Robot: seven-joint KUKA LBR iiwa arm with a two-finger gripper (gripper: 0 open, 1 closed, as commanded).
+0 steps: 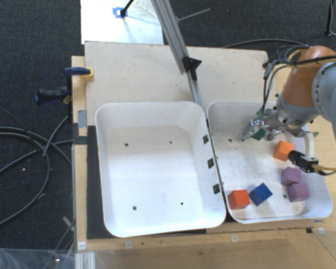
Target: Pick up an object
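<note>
The pincer (pixel 252 132) hangs low over the upper part of the right bin (pixel 235 116), its metal and green parts tilted down toward the left; whether its tips are spread or closed cannot be told, and nothing shows between them. Just to its lower right lies an orange block (pixel 282 150), apart from the pincer. Further down sit two purple blocks (pixel 294 184), one just above the other and close together. Along the bin's near edge are a blue cube (pixel 261 194) and a red-orange cube (pixel 238 199), side by side. The grey arm (pixel 325 91) with its orange band (pixel 305 77) reaches in from the right. The left bin (pixel 109 167) adjoins the right one on the tabletop (pixel 134 72).
</note>
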